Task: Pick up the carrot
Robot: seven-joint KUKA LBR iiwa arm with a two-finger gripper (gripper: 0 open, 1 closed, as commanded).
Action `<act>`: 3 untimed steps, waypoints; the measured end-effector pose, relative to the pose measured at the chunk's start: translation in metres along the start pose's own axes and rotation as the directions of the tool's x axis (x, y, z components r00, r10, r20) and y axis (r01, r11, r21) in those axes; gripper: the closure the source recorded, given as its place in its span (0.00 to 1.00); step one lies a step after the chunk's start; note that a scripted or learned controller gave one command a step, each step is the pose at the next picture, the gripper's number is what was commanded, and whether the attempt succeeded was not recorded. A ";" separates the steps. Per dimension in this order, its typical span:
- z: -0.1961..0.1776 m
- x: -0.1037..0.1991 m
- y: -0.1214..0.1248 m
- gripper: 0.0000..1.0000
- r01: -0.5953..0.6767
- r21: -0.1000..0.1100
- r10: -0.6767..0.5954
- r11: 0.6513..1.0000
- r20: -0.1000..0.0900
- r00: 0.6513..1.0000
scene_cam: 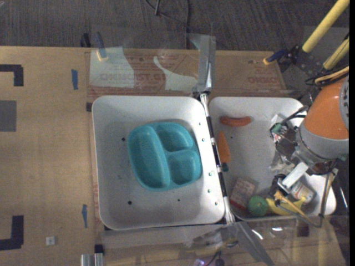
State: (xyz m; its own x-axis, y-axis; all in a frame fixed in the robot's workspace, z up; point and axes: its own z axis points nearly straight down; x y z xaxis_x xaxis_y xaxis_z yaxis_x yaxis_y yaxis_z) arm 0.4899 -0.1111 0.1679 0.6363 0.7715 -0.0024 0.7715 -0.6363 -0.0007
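Sitting side by side on the bench (44,148) are 2 white bins. The left bin (111,204) holds 1 teal tray (165,155) with 3 compartments, tilted a little off the bin's edges.

The right bin (260,148) holds several things. A carrot (223,147) lies close along the bin's left wall, next to the divider between the bins. Its long axis runs near-vertical in the view, up and down the frame, slightly slanted; which end is the tip is hard to tell at this blur. Above it, near the far wall, an orange-red sausage (235,121) lies crosswise, apart from the carrot. Near the front wall sit a small brownish packet (242,192), a green ball (257,205) and a banana (283,206), the ball touching the banana.

The arm (327,126) reaches in from the right over the bin's right part. The gripper (288,182) hangs low near the banana, well apart from the carrot; I cannot tell how it is set.
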 end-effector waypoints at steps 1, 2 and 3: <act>-0.071 0.054 -0.056 1.00 -0.107 0.001 0.107 0.994 -0.001 0.994; -0.049 0.012 -0.024 1.00 0.144 0.004 -0.144 0.990 -0.001 0.990; -0.038 0.023 0.040 1.00 0.150 -0.001 -0.150 0.989 -0.002 0.989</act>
State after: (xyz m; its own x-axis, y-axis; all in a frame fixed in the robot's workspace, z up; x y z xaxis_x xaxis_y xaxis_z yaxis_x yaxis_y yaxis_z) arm 0.5355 -0.1187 0.2053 0.5132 0.8583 -0.0008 0.8583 -0.5132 -0.0005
